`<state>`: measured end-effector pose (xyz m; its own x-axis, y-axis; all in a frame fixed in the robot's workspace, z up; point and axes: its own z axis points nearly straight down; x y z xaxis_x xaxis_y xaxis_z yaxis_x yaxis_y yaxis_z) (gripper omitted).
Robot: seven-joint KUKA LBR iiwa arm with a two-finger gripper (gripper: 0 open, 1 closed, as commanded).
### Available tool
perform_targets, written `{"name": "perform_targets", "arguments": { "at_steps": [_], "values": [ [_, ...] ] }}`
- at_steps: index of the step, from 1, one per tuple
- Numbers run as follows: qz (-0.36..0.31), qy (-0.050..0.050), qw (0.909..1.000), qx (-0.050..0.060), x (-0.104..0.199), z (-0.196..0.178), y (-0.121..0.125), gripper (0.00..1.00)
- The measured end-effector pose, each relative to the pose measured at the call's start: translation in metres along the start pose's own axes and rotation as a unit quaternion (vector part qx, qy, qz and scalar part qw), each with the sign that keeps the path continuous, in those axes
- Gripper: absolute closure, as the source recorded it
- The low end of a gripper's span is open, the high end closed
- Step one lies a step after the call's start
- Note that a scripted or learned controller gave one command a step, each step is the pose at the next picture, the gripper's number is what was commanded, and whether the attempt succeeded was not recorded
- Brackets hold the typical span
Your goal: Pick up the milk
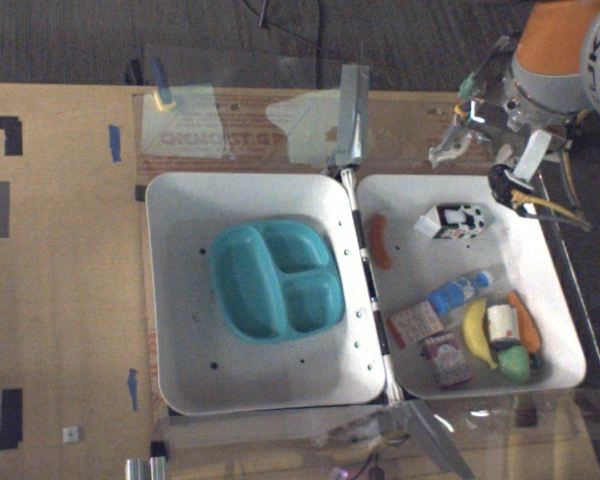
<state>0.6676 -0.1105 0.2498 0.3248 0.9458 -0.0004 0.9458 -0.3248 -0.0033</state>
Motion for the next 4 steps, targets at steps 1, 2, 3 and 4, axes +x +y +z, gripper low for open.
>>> {"name": "perform_targets", "arguments": {
  "at_steps": [1, 2, 3, 4],
  "values": [
    [-0.026, 0.0, 0.9996, -0.003, -0.066, 0.125, 0.011, 0.0],
    [-0.1, 0.004, 0.9947, -0.02, -0.09, 0.144, 0.019, 0.0],
    [-0.127, 0.0, 0.9916, -0.025, -0.088, 0.143, -0.004, 0.0],
    [-0.125, -0.004, 0.9917, -0.031, -0.092, 0.129, 0.0, 1.0]
  ]
}}
